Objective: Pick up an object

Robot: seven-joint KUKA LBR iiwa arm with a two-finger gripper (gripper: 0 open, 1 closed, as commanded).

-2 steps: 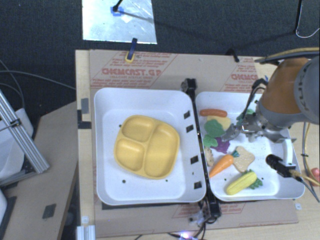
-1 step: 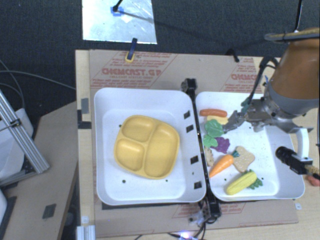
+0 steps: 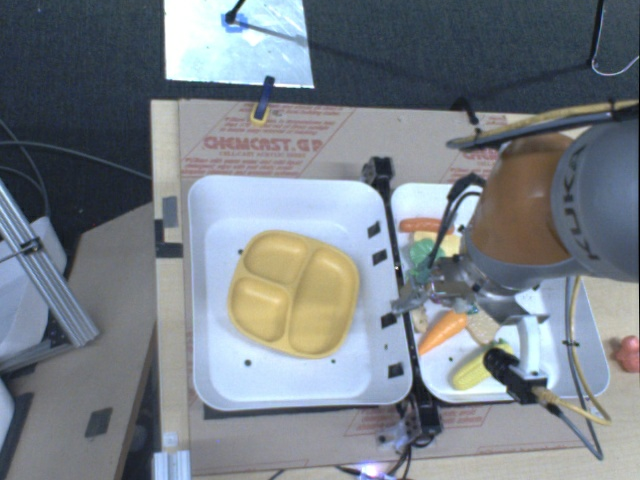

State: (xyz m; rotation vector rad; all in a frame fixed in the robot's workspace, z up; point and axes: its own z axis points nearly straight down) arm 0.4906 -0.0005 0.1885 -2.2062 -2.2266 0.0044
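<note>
**Arm low over the right bin, reaching among toy food**

We look down on a bench (image 3: 300, 128) carrying two white bins side by side. The left bin (image 3: 215, 368) holds one thing: a yellow tray (image 3: 293, 292) with three compartments, lying flat near its middle. The right bin (image 3: 590, 363) holds small toy foods: a carrot (image 3: 441, 332) near its left wall, a corn cob (image 3: 470, 370) just beside it toward the front, a red piece (image 3: 420, 225) at the back, and something green (image 3: 420, 253) partly hidden by the arm.

The arm (image 3: 540, 208) reaches in from the right and hangs over the right bin. Its gripper (image 3: 432, 290) sits low by the bin's left wall, just above the carrot. We cannot tell how the fingers stand, and we see nothing held between them.

We judge the carrot the nearest target. To grasp it well, the fingers should straddle its narrow width, come straight down, and keep off the bin wall and the corn cob.
</note>
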